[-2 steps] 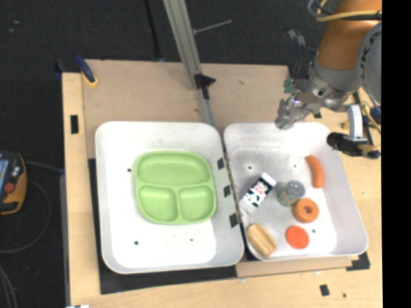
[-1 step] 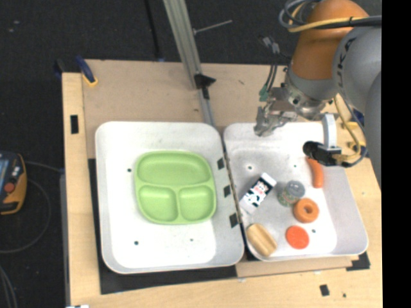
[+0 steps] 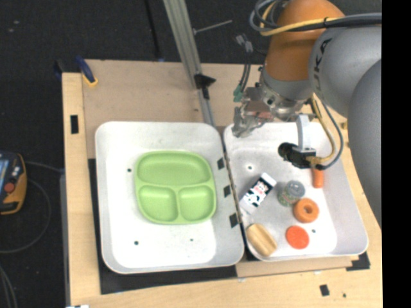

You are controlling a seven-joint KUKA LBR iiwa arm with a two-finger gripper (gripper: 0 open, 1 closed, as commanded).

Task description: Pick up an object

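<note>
My gripper (image 3: 243, 127) hangs over the far left corner of the right bin (image 3: 347, 233), close to the wall between the two bins. Nothing shows beneath it. Several small objects lie nearer the front of that bin: a white box with black and blue print (image 3: 258, 193), a greyish round piece (image 3: 292, 190), an orange ring (image 3: 306, 210), a flat orange disc (image 3: 297, 237), a tan wooden block (image 3: 261, 239) at the front left corner, and a small orange peg (image 3: 318, 176) by the right side.
The left bin (image 3: 112, 236) holds a green divided plate (image 3: 174, 186). A grey metal post (image 3: 186, 43) rises slanted behind the bins. The arm's orange band (image 3: 298, 34) looms over the right bin's far edge.
</note>
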